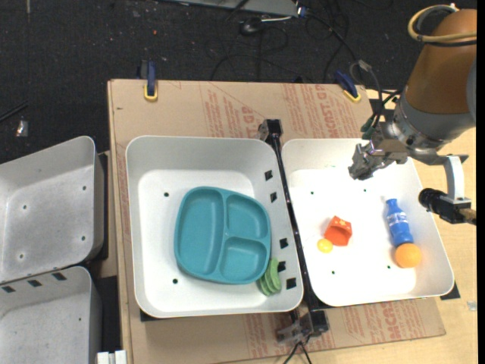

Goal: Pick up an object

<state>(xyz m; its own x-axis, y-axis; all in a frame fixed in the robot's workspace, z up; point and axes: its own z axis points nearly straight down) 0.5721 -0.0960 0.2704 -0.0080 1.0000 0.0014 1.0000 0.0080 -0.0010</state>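
In the right bin (356, 290) lie a small orange-red block (339, 230), a little yellow piece (325, 246) beside it, a blue bottle (396, 221) and an orange ball (408, 255) just below the bottle. My gripper (364, 162) hangs over the bin's far part, up and to the right of the block and left of the bottle. Nothing shows between its dark fingers. They are seen from above and their gap is hard to read.
The left bin (151, 196) holds a teal divided plate (223, 235) and a green item (269, 279) at the plate's lower right corner. A black divider (284, 203) separates the bins. Spare white bins (45, 203) lie at far left. Clamps hold the cardboard base's far edge.
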